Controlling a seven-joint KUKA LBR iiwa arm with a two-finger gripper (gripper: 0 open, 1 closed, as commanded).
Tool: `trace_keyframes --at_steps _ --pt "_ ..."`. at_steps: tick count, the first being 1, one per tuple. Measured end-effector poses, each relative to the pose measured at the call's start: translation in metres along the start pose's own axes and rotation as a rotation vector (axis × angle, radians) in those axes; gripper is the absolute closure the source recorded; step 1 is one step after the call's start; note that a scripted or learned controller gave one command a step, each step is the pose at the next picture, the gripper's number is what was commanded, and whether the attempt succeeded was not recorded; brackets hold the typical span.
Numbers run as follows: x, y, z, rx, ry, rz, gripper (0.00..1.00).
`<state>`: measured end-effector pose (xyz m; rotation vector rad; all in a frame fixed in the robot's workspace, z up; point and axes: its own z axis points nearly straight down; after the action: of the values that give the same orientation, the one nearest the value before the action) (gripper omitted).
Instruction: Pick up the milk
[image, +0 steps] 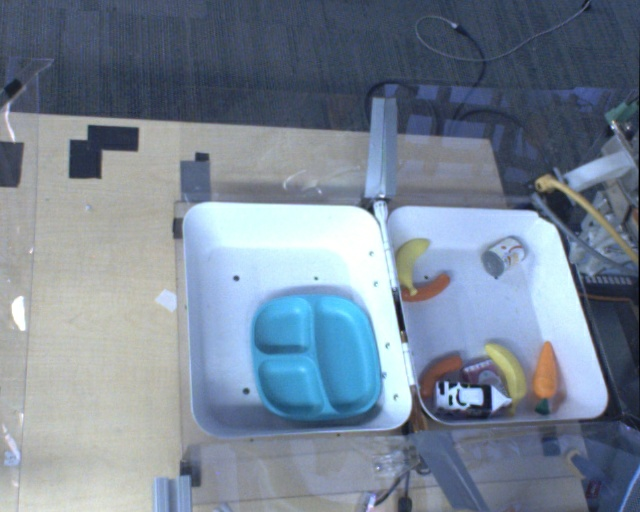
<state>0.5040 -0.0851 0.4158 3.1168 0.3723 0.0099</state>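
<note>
The milk (470, 398) is a small carton with black and white cow patches. It lies on its side at the front edge of the right bin (560, 300), wedged between a red-orange item (438, 370) and a yellow banana (508, 368). The arm's end (598, 176), grey-white with a yellow cable, stands at the far right, outside the bin's back right corner and well away from the milk.
An orange carrot (544, 372) lies right of the banana. A yellow piece (411, 260) and a red-orange piece (430, 289) sit by the divider. A grey can (503, 256) rests at the back. The left bin (220, 300) holds a blue divided plate (317, 355).
</note>
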Motion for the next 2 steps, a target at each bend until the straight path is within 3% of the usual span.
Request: trace_keyframes --at_steps 1,2 --pt "0.039 -0.046 0.060 0.003 -0.005 -0.126 1.00" --pt "0.041 -0.047 0.049 0.002 -0.002 -0.134 1.00"
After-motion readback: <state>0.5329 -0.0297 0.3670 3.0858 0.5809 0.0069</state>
